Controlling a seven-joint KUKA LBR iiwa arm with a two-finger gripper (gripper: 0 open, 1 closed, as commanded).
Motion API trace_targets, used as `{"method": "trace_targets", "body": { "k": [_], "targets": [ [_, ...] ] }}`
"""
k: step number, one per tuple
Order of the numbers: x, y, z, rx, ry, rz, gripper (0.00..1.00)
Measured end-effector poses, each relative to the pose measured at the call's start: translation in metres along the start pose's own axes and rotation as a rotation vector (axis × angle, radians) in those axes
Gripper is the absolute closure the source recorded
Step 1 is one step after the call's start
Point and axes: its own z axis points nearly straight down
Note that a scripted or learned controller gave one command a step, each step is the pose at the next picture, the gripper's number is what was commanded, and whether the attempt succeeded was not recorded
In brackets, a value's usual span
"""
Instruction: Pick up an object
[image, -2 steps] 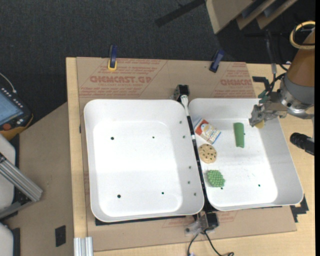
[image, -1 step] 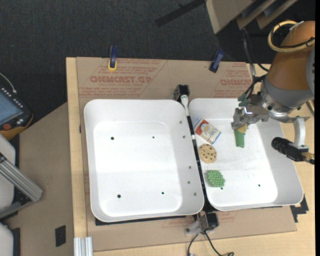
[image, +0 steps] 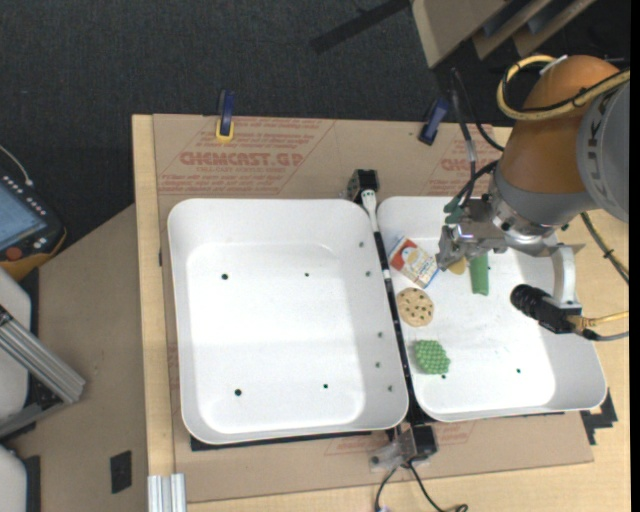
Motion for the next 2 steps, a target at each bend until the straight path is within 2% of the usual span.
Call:
{"method": "trace_targets", "body": {
  "k": [1, 2],
  "targets": [
    [0.061, -0.005, -0.042, -0.01, -0.001, -0.004, 1.0],
    [0.143, -0.035, -0.039, 0.0, 0.0, -0.005, 1.0]
  ]
}}
